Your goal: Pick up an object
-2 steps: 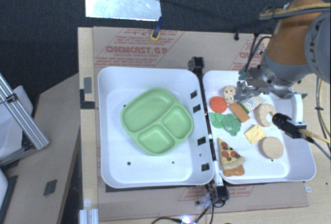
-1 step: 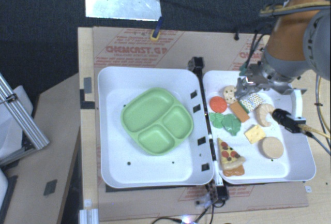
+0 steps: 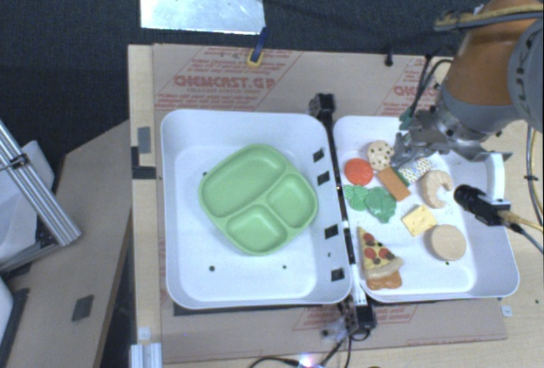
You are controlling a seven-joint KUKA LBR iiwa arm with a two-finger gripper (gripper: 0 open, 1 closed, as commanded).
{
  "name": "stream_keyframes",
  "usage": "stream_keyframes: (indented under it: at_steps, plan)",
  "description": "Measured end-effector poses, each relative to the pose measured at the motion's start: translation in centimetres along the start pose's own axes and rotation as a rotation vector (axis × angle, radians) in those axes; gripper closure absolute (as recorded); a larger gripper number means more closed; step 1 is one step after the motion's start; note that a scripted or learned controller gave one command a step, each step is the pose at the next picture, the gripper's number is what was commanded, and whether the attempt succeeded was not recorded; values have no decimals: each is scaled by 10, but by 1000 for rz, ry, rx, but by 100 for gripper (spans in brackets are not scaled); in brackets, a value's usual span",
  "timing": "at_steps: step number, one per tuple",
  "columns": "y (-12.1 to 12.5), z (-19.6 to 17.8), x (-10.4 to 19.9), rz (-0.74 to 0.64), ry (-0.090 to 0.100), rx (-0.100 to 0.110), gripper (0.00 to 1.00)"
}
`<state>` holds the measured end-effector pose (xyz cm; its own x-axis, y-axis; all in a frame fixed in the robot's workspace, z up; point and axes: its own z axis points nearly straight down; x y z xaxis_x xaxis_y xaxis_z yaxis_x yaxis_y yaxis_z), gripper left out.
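Gripper (image 3: 414,155) poised low in the right bin (image 3: 501,273) among toy food, just above an orange block (image 3: 393,184); finger spacing cannot be judged. Green plate (image 3: 257,199) occupies the left bin (image 3: 183,273).

The arm (image 3: 497,60) is cut off by the right edge, and its wrist hides the back right corner of the right bin (image 3: 493,277). The gripper (image 3: 414,155) is blurred against the toy food, its finger spacing unreadable. The aluminium frame (image 3: 30,188) at left is cut off by the left edge.
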<state>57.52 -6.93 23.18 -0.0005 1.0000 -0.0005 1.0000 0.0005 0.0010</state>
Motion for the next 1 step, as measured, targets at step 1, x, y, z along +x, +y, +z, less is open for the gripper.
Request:
stream_keyframes:
  at_steps: [1]
  plan:
    - [9,13,1,-4,-1,0,100]
